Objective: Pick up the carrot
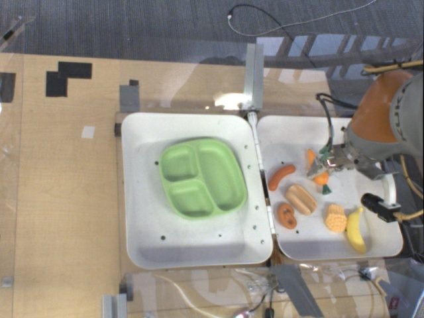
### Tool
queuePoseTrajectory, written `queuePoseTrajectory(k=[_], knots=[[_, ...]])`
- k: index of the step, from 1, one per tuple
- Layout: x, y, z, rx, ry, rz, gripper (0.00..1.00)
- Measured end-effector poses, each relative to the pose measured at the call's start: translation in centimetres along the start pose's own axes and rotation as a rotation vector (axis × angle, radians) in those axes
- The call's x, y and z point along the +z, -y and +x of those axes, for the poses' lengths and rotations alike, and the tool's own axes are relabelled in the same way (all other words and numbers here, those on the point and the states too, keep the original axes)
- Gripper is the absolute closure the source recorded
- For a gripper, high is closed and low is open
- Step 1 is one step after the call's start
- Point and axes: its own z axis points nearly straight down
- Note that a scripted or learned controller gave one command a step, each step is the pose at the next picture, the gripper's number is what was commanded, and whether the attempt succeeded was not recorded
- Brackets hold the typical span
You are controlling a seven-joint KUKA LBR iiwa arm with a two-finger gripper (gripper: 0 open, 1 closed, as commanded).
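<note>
The gripper (324, 164) is down in the right bin (291, 240), low over the carrot (321, 178), which lies in the upper middle of that bin with its green top pointing down and to the right; the fingers are too small and cluttered to read, so whether they are apart or together cannot be told, and a grasp cannot be claimed; the carrot looks to be resting on the bin floor, so the lift is judged not yet done. A small orange piece (311, 156) lies just beside the gripper, easy to mistake for the target; a sausage (281, 175) lies to the left, a hot dog (301, 199) just below the carrot, with a pretzel (286, 214), corn (336, 218) and a banana (356, 229) along the lower part; the hot dog is the nearest neighbour and could be nudged. The left bin (142, 244) holds a green divided plate (201, 177), well apart from the work.
</note>
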Motion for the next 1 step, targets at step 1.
queuePoseTrajectory(k=[1], knots=[[-9.97,-4.75,6.07,-0.059,-0.002,0.005,1.00]])
